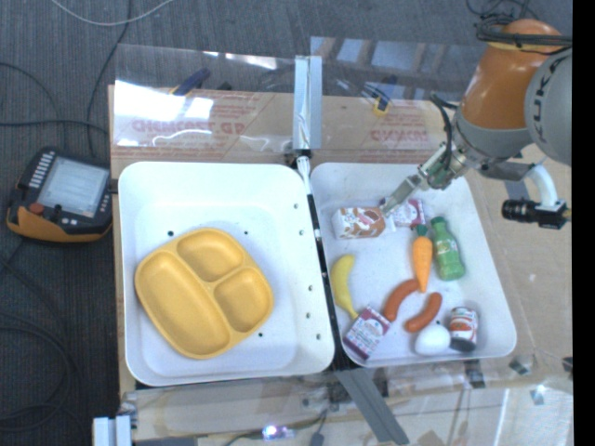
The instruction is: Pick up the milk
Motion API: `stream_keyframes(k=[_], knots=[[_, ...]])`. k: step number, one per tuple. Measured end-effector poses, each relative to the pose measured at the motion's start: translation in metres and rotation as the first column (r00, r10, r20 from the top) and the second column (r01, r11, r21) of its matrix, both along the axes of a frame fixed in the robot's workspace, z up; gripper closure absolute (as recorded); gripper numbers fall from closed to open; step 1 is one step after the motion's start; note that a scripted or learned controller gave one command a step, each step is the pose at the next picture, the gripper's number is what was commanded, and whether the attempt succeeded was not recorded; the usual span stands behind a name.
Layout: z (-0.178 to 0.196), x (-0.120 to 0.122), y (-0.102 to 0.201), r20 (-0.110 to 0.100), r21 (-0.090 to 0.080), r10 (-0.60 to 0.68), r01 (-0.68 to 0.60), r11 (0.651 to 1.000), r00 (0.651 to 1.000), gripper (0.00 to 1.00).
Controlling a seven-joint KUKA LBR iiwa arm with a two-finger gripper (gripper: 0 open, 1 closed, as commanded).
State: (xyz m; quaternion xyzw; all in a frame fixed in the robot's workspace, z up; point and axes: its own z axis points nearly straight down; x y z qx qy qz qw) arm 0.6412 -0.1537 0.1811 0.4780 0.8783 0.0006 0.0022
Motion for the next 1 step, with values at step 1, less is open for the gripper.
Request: stream_keyframes(k=[1], knots=[[-0.0522,0.0275,-0.0076,0.000,0.001,-0.190,0.190,0.982,0.982,0.00]])
